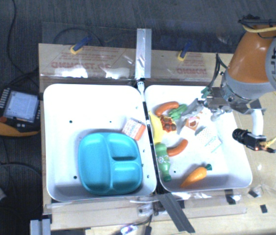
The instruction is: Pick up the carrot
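Toward the front of the right bin [236,153], near its lower wall, lies the carrot [195,175] — orange, with a small green top pointing up and to the right. It sits alone on the white floor, well apart from the jaws [189,112], which hang over the upper middle of the same bin at the end of the grey arm [255,65] with its orange band. Whether those jaws are spread or closed I cannot tell; the metal tip is slim and blurs into the clutter beneath it, and nothing can be made out as held.

Under and just left of that tip sit a sausage [167,106], a green leafy piece [178,113] and a small red item [169,124]. A second sausage [177,147] lies lower down, between them and the carrot. A yellow banana [155,129] and a green bottle [163,160] rest along the bin's left wall, and a pale mesh-patterned packet [207,137] lies right of centre.

Over in the left bin [64,106] are a teal divided tray [111,163] and, touching its upper right corner, a small orange-and-white box [134,129]. Both bins stand on the surface [47,67] — side by side.
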`<action>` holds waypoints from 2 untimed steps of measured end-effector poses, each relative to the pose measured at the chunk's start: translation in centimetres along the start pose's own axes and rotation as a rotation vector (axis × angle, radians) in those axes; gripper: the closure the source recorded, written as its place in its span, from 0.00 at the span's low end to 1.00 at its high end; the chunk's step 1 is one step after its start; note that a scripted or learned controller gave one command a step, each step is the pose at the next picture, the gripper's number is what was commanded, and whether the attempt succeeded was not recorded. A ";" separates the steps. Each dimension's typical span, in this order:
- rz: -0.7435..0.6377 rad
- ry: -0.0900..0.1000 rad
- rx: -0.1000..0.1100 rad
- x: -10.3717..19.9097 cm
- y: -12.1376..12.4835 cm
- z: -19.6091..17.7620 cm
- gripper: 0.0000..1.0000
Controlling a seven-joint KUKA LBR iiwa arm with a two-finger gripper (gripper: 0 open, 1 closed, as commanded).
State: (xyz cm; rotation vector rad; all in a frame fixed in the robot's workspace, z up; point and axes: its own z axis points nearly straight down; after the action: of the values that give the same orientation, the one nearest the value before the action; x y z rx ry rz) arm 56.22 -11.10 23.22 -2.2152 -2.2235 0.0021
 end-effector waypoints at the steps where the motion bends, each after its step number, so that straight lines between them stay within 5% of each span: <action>1: 0.087 0.000 0.001 -2.3 -4.8 11.2 0.00; 2: 0.233 -0.008 -0.038 -0.1 -6.9 13.5 0.00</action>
State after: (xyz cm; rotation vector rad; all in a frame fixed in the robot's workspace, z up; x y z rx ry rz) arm 49.32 -11.17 9.69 -2.4838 -1.9707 -0.0312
